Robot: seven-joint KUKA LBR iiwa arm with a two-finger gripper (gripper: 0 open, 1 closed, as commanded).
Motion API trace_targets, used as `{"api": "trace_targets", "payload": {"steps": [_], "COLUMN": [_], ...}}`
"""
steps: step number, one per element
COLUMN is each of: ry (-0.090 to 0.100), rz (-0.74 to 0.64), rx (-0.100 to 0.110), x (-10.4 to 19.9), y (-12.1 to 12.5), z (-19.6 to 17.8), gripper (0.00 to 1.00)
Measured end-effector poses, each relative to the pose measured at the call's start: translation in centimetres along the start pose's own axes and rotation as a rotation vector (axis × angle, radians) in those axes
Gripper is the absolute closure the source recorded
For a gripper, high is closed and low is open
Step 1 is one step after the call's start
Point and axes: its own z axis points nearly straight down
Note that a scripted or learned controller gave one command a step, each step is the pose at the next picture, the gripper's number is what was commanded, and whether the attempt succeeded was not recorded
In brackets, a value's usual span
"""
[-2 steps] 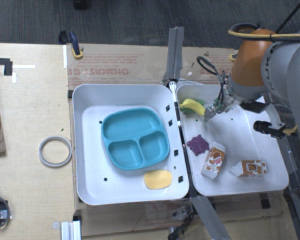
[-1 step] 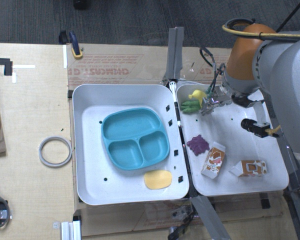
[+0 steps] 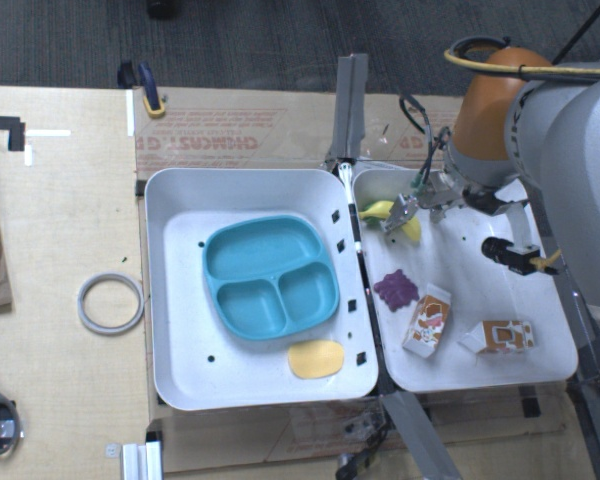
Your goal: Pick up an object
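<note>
Glossy blue plastic tray (image 3: 270,288) in smooth white plastic bin (image 3: 170,298).

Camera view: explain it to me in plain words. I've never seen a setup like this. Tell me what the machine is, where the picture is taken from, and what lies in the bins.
One fixed camera looks down at a slant on a bench with two shallow white bins. The grey arm with an orange band reaches in from the right. Its gripper is low in the right bin, at a yellow object; I cannot tell whether it grips it. That bin also holds a purple piece and two small cartons. The left bin holds a blue divided tray and a yellow oval piece.
</note>
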Motion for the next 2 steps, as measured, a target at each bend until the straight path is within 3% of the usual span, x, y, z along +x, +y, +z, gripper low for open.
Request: {"api": "trace_targets", "payload": {"steps": [1,2], "ry": [-0.002,0.001], "rz": [-0.003,0.125], "rx": [0.0,-0.001], "x": [0.0,8.1], "y": [0.0,2.5], "z": [-0.9,-10.0], "gripper": [1.0,1.0]}}
